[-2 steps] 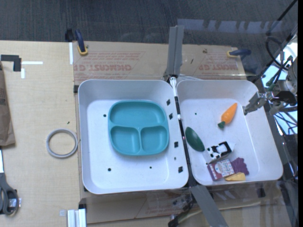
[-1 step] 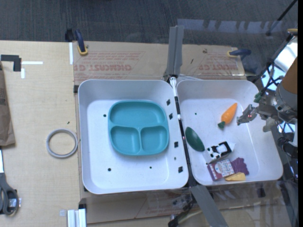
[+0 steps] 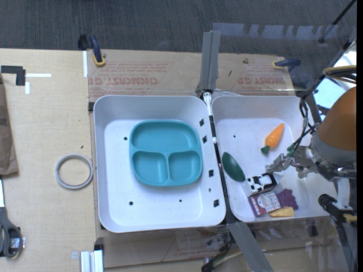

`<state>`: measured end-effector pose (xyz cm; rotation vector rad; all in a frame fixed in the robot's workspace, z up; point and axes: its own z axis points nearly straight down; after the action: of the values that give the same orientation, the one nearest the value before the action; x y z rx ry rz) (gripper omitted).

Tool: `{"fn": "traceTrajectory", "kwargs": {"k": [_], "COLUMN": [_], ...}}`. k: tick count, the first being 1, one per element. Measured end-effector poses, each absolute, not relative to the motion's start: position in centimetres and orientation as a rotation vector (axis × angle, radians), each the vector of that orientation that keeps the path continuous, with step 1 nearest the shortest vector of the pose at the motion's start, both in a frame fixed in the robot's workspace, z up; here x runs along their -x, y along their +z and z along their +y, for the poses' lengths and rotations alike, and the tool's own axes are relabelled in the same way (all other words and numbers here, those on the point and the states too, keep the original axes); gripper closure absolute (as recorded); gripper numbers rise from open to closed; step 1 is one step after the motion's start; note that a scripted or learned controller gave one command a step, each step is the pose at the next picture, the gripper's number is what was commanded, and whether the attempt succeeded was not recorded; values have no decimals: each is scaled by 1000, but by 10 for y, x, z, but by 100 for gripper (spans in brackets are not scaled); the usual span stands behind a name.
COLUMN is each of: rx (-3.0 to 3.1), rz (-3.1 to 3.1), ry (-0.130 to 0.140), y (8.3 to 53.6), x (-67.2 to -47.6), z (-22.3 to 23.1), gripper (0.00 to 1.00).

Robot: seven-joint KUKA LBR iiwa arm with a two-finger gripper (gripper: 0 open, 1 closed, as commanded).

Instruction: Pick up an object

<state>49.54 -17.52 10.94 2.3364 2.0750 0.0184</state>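
Note:
In the right bin point(image 3: 244, 109) lie an orange toy carrot point(image 3: 274, 136), a dark green spoon-shaped piece point(image 3: 233, 166), a black-and-white toy point(image 3: 261, 182), a purple packet point(image 3: 271, 201) and a small yellow piece point(image 3: 282, 212). My gripper point(image 3: 276, 164) reaches in from the right and hovers just above and right of the black-and-white toy, below the carrot. I see nothing held in it. The grey arm with its orange band point(image 3: 343, 120) covers the bin's right side.
The left bin point(image 3: 108, 169) holds a teal divided plate point(image 3: 167, 153). A grey ring point(image 3: 74, 171) lies on the bench to the left, and scissors point(image 3: 10, 238) at the lower left corner. A metal divider point(image 3: 209, 61) stands behind the bins.

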Motion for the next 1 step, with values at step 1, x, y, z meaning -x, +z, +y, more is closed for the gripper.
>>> {"fn": "traceTrajectory", "kwargs": {"k": [1], "rx": [-2307], "rz": [2095], "ry": [31], "y": [106], "x": [-497], "z": [-176], "gripper": [0]}}
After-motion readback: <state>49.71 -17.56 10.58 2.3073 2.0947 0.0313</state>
